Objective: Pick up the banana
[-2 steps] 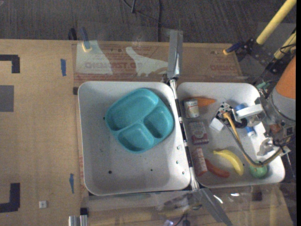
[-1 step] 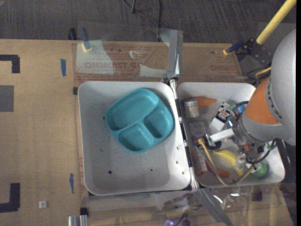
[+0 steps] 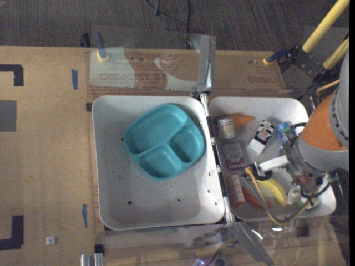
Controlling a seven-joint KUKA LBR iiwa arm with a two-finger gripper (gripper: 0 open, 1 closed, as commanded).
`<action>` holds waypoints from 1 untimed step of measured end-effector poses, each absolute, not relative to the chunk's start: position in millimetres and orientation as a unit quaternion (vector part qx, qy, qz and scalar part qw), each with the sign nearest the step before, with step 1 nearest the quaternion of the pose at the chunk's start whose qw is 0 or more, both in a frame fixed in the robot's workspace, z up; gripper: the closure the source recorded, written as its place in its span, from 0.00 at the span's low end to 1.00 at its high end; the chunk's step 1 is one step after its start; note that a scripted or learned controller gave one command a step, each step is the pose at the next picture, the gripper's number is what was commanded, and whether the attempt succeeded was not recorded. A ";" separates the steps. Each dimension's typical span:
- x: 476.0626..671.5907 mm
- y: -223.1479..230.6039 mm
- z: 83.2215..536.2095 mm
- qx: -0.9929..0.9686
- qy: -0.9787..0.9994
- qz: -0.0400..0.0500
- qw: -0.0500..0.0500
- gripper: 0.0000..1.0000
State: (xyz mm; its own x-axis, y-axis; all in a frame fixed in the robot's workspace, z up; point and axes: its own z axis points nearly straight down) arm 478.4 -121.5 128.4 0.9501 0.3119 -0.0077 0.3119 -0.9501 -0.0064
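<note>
The camera looks down on two white bins side by side. The left bin (image 3: 111, 165) sits in the middle of the frame, and a teal plate (image 3: 164, 141) with three parts lies in it, tilted. The right bin (image 3: 299, 105) is at the lower right of the frame and has many small things in it. The banana (image 3: 270, 189) lies near the bottom of this bin, yellow and curved. An orange carrot (image 3: 242, 118) is near the top of the bin, with a small can (image 3: 226, 128) just below it and a white carton (image 3: 262, 136) to the right. The grey arm (image 3: 321, 143) with its orange band comes in from the right edge. The gripper (image 3: 297, 192) hangs low over the bin, just right of the banana. I cannot tell how it is set or if it holds anything.
</note>
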 end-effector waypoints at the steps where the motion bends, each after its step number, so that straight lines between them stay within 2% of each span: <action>1: 499.9 -75.2 181.1 -0.971 -0.238 0.003 0.001 0.00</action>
